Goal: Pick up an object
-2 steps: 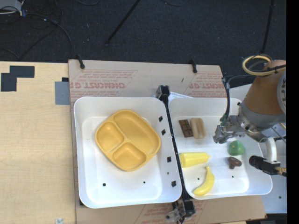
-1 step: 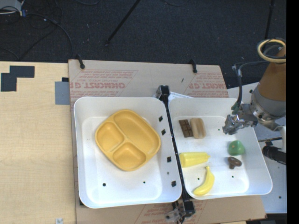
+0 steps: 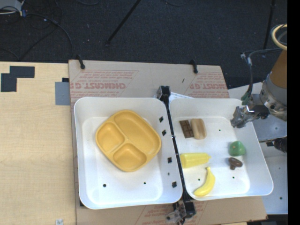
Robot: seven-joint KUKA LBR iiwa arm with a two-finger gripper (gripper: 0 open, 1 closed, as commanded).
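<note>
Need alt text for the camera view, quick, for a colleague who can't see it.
The gripper hovers at the right bin's far right rim, above a green toy. That bin also has a banana; the left bin has a yellow tray.

Place: a robotics lab or test bench.
Floor: dark carpet (image 3: 140,27) was strewn with loose cables (image 3: 51,20).
Bench: two white bins (image 3: 89,125) sat on clamped cardboard (image 3: 117,81).
Machine: a grey arm (image 3: 274,90) stood at the right.
</note>
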